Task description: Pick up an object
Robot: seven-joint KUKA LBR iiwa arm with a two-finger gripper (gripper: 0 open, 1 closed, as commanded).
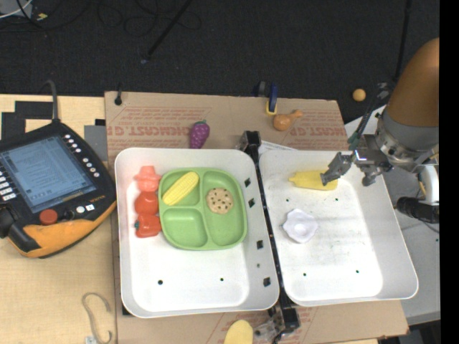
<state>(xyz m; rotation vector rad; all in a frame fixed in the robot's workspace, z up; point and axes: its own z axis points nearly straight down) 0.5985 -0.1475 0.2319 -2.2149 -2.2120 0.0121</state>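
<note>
The right bin (358,264) is carrying the action: the arm is reaching over its far right corner, and the gripper (353,165) is hanging with its dark fingers spread wide, nothing between them, one finger tip just beside the yellow piece (310,180) lying near the bin's far edge. This looks like the approach step; next it needs to shift over the piece, drop, and close. A small white cup (299,226) is sitting nearer the bin's middle.

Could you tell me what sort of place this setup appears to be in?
Probably a robotics lab bench for grasping trials: a teach pendant lies beside two white bins, toy food such as a corn cob fills a green tray, and the arm's tool hovers nearby.
</note>
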